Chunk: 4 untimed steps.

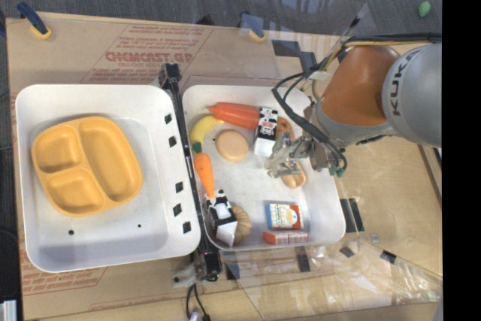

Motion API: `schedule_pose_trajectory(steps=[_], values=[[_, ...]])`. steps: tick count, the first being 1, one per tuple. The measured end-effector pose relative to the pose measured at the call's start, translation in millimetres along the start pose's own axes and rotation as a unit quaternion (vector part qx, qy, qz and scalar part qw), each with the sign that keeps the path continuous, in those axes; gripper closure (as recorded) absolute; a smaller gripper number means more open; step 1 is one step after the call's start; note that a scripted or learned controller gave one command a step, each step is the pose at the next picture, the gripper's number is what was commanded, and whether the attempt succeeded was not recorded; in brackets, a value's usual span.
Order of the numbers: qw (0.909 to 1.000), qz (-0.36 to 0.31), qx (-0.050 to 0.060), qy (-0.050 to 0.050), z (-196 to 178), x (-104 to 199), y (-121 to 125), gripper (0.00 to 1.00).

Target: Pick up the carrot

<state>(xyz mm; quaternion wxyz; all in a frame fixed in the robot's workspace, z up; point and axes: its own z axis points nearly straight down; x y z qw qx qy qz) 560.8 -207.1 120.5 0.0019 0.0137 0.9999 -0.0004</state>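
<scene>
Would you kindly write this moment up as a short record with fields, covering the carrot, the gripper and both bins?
carrot: small orange carrot lying along the left wall of the right bin, below a banana
gripper: gripper low over the right bin's right half, apart from the carrot
near gripper: tan rounded item just below it, milk carton to its left
left bin: left bin holds a yellow divided tray
task state: carrot not yet picked up

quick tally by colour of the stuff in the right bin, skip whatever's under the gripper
orange: 2, long carrot, small carrot
yellow: 1, banana
tan: 1, round bun
black and white: 2, cartons
red: 2, boxes
total: 8
</scene>
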Motion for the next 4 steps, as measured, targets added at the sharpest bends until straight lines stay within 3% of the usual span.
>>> schedule_pose_trajectory(steps=[1, 2, 3, 4], values=[[0.9986, 0.053, -0.001, 0.001, 29.0, -35.9, 76.3, 1.00], [0.9943, 0.106, -0.004, -0.005, -78.5, -51.7, 210.1, 1.00], [0.9891, 0.147, -0.001, 0.002, -71.7, -18.2, 267.6, 1.00], [0.9872, 0.160, -0.001, 0.002, -70.5, -29.4, 350.7, 1.00]])
